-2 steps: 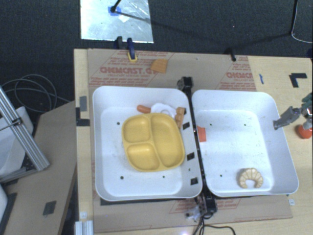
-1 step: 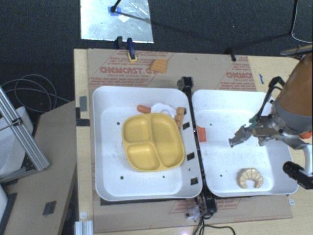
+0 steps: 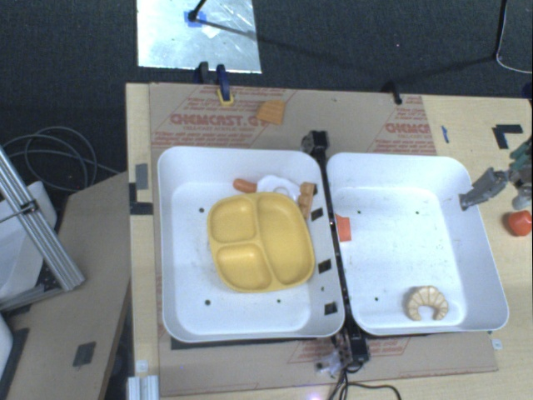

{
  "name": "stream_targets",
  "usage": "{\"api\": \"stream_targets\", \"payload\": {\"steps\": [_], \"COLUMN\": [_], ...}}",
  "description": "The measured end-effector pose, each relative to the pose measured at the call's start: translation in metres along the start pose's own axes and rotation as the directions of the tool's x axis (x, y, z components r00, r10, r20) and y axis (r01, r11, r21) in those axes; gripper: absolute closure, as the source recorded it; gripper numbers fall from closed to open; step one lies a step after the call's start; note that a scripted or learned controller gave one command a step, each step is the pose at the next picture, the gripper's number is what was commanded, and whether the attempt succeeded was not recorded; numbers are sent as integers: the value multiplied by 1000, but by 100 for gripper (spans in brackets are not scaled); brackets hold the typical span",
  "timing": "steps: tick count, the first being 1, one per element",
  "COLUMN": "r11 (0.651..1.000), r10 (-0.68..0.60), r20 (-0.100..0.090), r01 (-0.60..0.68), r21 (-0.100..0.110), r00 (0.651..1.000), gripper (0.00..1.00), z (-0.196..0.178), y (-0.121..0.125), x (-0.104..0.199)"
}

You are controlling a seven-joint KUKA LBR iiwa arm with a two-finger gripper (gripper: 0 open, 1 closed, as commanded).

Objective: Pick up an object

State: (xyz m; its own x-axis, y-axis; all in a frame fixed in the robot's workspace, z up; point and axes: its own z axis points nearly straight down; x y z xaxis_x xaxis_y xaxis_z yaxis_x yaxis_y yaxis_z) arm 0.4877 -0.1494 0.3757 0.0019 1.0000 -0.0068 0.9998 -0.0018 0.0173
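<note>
The left bin [image 3: 179, 223] holds a yellow divided plate [image 3: 260, 242]. Behind the plate lie a small orange sausage-like piece [image 3: 245, 186], a white item [image 3: 276, 187] and a brown piece [image 3: 306, 197]. In the right bin [image 3: 391, 232], a tan croissant [image 3: 426, 303] lies near the front right corner. An orange block [image 3: 342, 228] sits at that bin's left wall. My gripper [image 3: 481, 192] hovers at the right bin's right rim, far from the croissant, and I see nothing in it.
A black divider clamp [image 3: 316, 142] joins the two bins at the back. On the cardboard behind the left bin rests a tan block [image 3: 271, 112]. A reddish-orange part [image 3: 518, 221] shows at the right edge near the arm.
</note>
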Motion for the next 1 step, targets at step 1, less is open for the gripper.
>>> {"api": "stream_targets", "payload": {"steps": [1], "r11": [1000], "r10": [-7], "r20": [-11], "r01": [7], "r21": [29], "r00": [1000], "gripper": [0], "z": [177], "y": [-6], "x": [57]}}
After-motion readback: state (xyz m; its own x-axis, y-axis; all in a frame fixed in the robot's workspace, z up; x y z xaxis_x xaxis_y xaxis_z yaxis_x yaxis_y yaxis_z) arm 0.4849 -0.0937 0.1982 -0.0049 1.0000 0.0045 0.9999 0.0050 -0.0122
